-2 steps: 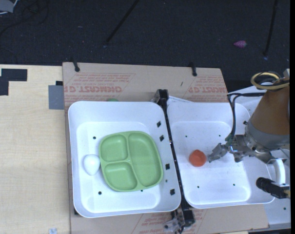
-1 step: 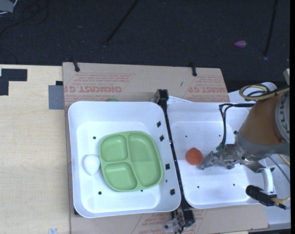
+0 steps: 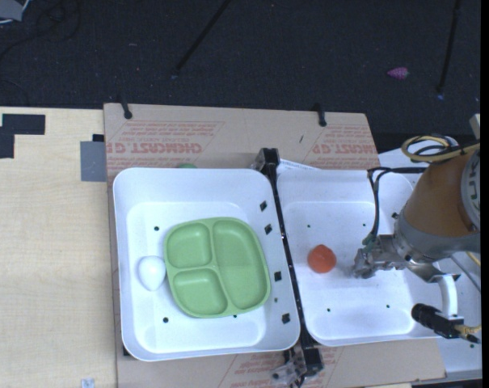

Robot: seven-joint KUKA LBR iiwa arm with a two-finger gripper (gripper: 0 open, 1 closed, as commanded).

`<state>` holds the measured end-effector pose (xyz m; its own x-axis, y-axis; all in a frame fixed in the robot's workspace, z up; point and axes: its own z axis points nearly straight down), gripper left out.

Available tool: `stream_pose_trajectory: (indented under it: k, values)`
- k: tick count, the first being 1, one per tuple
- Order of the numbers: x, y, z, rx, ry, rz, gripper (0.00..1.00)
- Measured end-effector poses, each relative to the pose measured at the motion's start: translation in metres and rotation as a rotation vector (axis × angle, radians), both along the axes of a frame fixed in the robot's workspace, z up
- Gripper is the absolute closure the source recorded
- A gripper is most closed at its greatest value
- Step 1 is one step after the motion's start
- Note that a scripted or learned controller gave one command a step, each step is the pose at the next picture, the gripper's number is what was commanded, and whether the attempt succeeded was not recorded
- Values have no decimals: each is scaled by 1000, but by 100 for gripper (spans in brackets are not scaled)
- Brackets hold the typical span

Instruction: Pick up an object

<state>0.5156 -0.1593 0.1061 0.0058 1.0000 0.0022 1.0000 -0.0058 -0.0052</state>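
A small red-orange ball [image 3: 322, 259] lies on the floor of the right bin [image 3: 333, 330], left of centre. My gripper [image 3: 365, 265] is low in the same bin, just to the right of the ball and a short gap away from it. Nothing shows between its fingers. In the left bin [image 3: 139, 192] rests a green divided plate [image 3: 217, 266] with three compartments, and a white egg-shaped object [image 3: 152, 272] lies against the plate's left edge.
The grey arm with its orange band [image 3: 442, 204] covers the right side of the right bin. A black divider [image 3: 278, 249] runs between the two bins. Brown cardboard [image 3: 236, 140] lies under and behind both bins.
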Motion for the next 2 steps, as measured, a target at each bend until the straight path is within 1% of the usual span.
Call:
stream_pose_trajectory:
  k: [1,2]
  values:
    - [3,-8,45,-2,-6,0,100]
    - [4,-9,98,-3,-8,7,100]
